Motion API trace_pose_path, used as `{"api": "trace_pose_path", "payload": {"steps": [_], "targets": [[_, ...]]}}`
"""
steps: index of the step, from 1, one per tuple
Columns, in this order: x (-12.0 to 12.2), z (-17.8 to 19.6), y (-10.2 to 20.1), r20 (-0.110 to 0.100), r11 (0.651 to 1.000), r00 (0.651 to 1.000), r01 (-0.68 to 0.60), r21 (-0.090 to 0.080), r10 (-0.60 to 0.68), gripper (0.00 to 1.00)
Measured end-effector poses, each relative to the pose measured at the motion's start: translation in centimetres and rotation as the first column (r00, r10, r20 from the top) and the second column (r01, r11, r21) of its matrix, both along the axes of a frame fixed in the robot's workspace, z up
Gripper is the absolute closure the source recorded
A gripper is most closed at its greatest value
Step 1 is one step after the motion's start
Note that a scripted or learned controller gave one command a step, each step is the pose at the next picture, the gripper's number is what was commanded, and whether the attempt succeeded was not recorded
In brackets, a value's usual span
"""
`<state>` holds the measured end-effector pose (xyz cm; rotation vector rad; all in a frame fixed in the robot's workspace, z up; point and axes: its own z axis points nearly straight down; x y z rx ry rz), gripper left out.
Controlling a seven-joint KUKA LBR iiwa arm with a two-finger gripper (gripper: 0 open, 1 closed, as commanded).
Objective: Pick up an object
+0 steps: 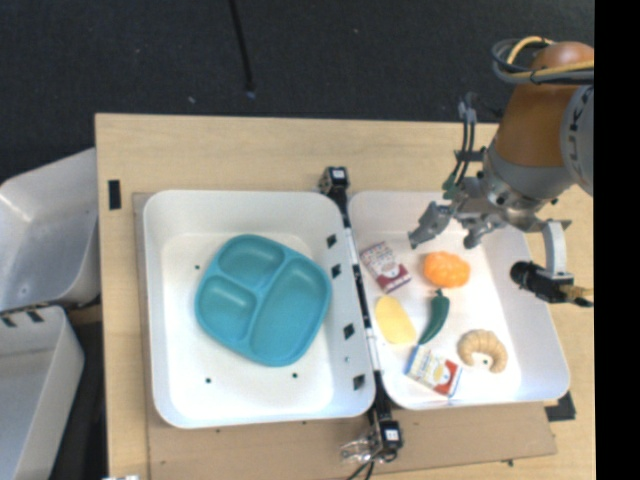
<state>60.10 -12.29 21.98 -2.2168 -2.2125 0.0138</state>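
The grey arm is reached in from the right; the hand (452, 230) is spread open, pointed downward, nothing gripped.

teal tray (263, 299) | orange fruit (446, 269) | green pepper (436, 316) | yellow lemon (395, 320) | white bins (160, 368)

My bench and its two bins

The wooden bench (120, 158) under my arm carries two shallow white bins side by side, touching along the middle: the left bin (170, 368) and the right bin (530, 368).
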Motion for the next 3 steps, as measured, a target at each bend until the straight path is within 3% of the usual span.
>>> {"api": "trace_pose_path", "payload": {"steps": [1,3], "targets": [[0.3,0.8,0.0,0.014,1.000,1.000,-0.002,-0.001,0.002,0.00],[1.2,-9.3,-0.4,0.012,1.000,1.000,0.000,-0.002,0.000,0.00]]}}
